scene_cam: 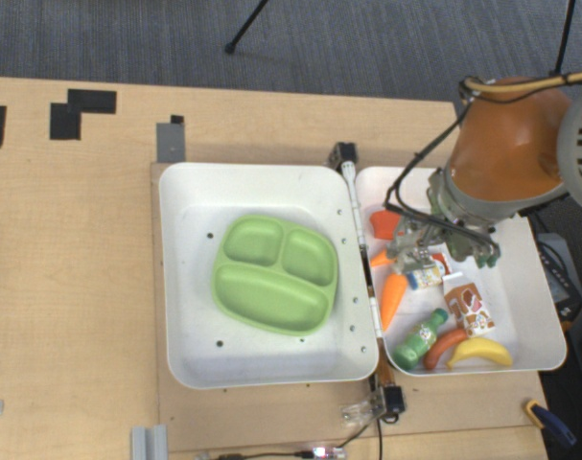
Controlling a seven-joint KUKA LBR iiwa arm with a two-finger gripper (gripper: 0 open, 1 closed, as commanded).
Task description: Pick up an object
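Note:
My gripper (417,255) hangs low over the right bin (549,353), near its middle, under the orange wrist band. Just below and left of it lies an orange carrot (392,297), pointing toward the bin's front. A small blue and white item (427,276) sits right beneath the gripper. An orange-red piece (384,223) lies toward the bin's back left. At the front of the bin are a green bottle (420,338), a red sausage-like piece (448,344) and a yellow banana (480,354). A brown and white snack packet (468,308) lies to the right of the carrot.
The left bin (190,257) holds a green divided plate (274,273). A metal rail (360,247) runs between the two bins. The arm's body covers the back right part of the right bin. Cables (367,412) lie at the bench's front edge.

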